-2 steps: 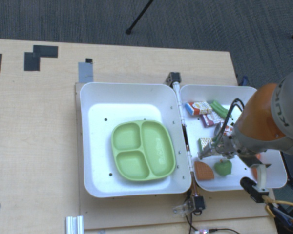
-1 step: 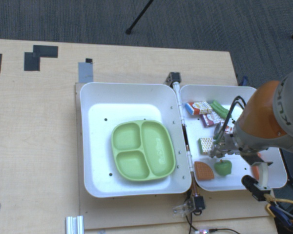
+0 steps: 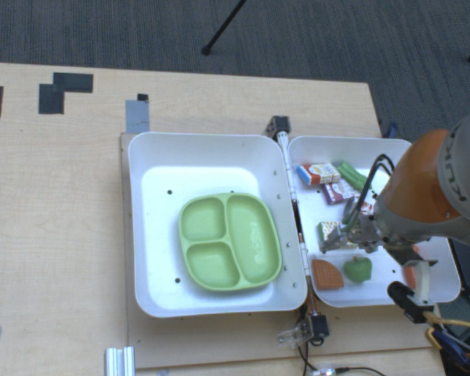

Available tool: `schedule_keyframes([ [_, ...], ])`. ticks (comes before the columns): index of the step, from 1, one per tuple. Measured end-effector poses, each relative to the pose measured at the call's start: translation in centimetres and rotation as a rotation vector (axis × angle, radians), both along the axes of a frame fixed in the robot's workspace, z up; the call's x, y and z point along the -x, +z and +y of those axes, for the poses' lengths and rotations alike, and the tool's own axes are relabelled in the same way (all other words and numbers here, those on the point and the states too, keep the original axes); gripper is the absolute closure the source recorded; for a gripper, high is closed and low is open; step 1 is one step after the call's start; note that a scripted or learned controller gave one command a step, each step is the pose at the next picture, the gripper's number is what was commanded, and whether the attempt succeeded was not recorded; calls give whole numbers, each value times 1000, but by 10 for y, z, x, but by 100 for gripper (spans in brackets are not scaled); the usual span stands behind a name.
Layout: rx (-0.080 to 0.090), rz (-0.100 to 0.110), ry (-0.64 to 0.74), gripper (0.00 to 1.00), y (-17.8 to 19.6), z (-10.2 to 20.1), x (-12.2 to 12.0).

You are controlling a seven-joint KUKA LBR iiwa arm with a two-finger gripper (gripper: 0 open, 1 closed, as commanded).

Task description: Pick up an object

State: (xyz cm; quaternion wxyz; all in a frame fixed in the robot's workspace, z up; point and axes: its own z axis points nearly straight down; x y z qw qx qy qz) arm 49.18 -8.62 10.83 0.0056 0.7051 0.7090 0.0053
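- The arm [image 3: 435, 182] reaches in from the right over the right bin [image 3: 446, 284], and its end effector [image 3: 352, 237] hangs low among the small items there.
- Whether the end effector is apart, together or clamped on anything cannot be told; the wrist and its cables cover it from above.
- The candidates for picking all lie in the right bin: a red and white box [image 3: 319, 174] and a green stick-like piece [image 3: 351, 174] toward the far wall, a small pale packet [image 3: 329, 231] just beside the end effector, and an orange-brown piece [image 3: 327, 274] and a round green piece [image 3: 358, 269] near the front wall.
- The left bin [image 3: 141, 233] carries a green divided plate [image 3: 229, 241], well apart from the arm.
- Risk: the items sit close together, so a closing grasp may catch two at once or nudge one aside and close on nothing.
- Risk: the pale packet lies flat and may slip out instead of lifting.
- Risk: the end effector works near the wall between the bins, so a small offset could strike that wall.
- Hard to make out: a dark item [image 3: 334, 194] by the red box is too blurred to name, and a red-orange patch [image 3: 411, 272] is partly covered by the arm.
- The counter [image 3: 55, 210] around the bins is pale wood with a few dark markers.
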Motion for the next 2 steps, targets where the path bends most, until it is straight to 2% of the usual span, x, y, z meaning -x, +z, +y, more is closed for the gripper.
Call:
schedule_keyframes([
  [1,1,9,-5,0,-22,2,3],
  [2,1,2,-1,100,-10,2,1],
])
